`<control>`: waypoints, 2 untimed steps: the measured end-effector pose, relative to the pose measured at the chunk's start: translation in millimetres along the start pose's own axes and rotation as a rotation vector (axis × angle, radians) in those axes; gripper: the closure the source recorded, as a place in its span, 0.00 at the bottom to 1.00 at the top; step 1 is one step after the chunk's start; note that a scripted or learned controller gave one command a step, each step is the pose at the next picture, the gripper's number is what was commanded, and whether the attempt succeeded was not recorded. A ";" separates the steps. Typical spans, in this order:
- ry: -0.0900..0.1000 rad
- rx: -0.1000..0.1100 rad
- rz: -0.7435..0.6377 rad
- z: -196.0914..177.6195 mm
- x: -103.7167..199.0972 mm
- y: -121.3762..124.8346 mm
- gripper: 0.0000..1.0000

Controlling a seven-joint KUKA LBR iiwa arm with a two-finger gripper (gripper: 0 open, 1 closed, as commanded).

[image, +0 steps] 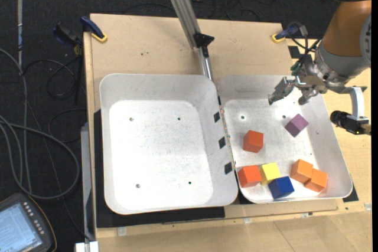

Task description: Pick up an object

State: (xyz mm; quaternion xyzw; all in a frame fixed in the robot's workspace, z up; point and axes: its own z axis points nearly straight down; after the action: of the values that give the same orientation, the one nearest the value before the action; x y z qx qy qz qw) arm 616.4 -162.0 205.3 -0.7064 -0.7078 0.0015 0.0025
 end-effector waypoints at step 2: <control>-0.001 0.000 0.002 54.3 4.5 -8.6 0.00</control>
State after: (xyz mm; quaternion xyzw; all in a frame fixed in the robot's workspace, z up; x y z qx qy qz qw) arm 607.5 -157.4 151.1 -0.7072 -0.7070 0.0018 0.0024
